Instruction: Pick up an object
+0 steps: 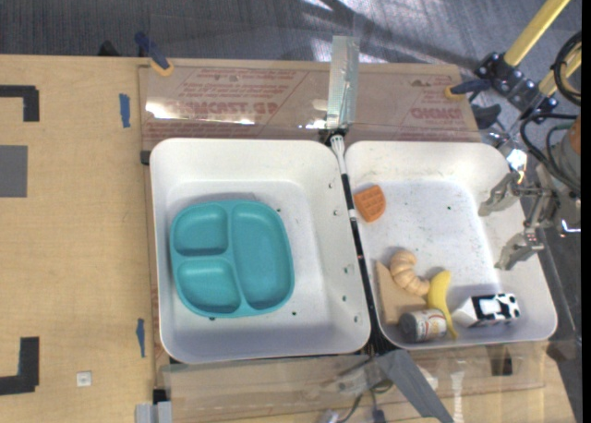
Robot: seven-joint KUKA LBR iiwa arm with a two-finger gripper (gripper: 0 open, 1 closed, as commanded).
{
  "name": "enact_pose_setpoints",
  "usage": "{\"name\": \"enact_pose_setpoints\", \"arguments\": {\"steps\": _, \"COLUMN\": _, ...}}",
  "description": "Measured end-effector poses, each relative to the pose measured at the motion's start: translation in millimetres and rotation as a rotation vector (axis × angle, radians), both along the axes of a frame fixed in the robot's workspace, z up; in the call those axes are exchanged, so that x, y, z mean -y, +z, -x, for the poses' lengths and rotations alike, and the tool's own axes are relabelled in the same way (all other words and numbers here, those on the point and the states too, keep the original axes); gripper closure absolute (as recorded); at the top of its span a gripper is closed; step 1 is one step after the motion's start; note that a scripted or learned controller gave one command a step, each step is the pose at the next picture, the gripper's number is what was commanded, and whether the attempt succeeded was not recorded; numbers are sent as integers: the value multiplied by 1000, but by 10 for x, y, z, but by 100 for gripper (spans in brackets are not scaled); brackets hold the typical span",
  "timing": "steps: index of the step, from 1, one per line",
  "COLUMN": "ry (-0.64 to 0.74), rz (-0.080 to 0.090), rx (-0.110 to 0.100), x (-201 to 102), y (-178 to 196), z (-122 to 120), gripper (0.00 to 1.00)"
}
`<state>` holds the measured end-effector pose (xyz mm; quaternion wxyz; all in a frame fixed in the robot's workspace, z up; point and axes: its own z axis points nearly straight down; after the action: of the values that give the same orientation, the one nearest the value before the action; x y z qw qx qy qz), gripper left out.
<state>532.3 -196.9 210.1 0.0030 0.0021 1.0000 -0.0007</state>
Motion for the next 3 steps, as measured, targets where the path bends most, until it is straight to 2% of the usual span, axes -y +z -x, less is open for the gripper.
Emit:
{"name": "enact_pose_setpoints", "arguments": {"steps": 1, "ry": -90, "rz": 0, "rx": 8, "x": -104, "y": -1178, "z": -588, "gripper": 0}}
{"name": "enact_pose_setpoints", "arguments": {"steps": 2, "ry": -89, "rz": 2, "rx": 12, "x": -111, "y": -1062, "z": -602, "gripper": 100}}
{"name": "enact_pose_setpoints", "arguments": {"steps": 3, "ry": -413, "rz": -3, "rx": 7, "x": -476, "y": -269, "z": -651, "gripper": 100}}
